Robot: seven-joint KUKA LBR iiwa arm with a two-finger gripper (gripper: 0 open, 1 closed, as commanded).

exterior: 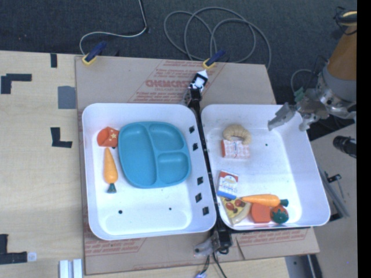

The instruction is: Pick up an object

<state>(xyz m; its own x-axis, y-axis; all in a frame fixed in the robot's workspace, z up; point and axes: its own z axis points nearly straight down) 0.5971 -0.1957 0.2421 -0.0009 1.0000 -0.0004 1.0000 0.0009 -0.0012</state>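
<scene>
The right bin [301,155] holds the loose objects: a ring-shaped pastry [236,132] touching a small red-and-white carton [235,149], a second carton [228,185] with red and blue print too small to read, and along the near wall a pizza slice [235,211], a carrot [261,200], a red block [261,214] and a tomato [280,214]. The gripper [291,117] hangs over the bin's far right corner, well apart from all of them, its fingers spread with nothing between. The left bin [145,227] carries a blue divided plate [155,154], another carrot [110,167] and a red-orange piece [107,136]. The cardboard [168,86] beneath shows red lettering, unreadable.
</scene>
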